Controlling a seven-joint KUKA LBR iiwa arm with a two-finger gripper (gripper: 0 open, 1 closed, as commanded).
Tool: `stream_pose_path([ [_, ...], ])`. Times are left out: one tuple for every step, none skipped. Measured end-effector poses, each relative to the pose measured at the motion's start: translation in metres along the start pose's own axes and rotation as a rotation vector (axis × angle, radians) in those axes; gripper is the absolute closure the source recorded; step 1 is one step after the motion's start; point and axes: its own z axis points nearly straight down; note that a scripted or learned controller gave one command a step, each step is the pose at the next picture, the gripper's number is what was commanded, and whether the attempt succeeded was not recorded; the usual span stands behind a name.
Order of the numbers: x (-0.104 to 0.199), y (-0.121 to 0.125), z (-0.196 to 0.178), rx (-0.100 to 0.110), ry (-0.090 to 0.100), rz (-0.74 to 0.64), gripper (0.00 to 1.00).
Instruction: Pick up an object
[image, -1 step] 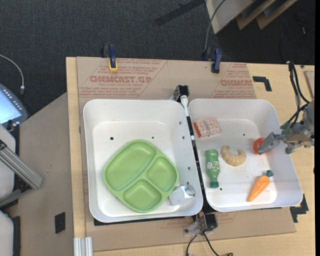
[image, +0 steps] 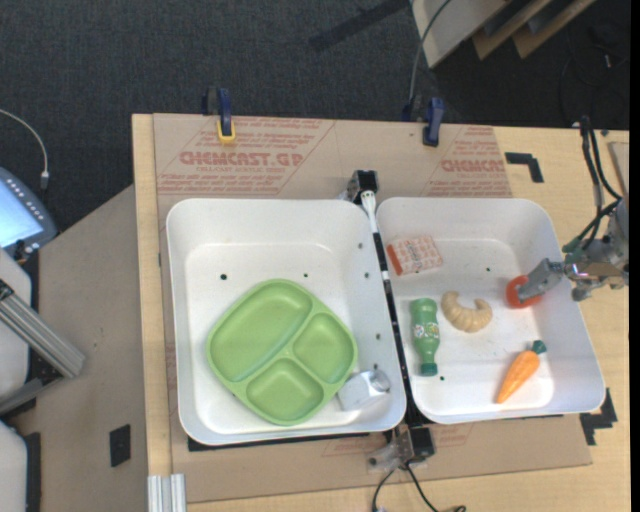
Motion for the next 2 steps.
stream_pose_path([
  [0.003, 0.003, 0.044, 0.006, 0.003, 0.000, 0.00],
  [0.002, 0.003, 0.107, 0.007, 0.003, 0.000, 0.00],
])
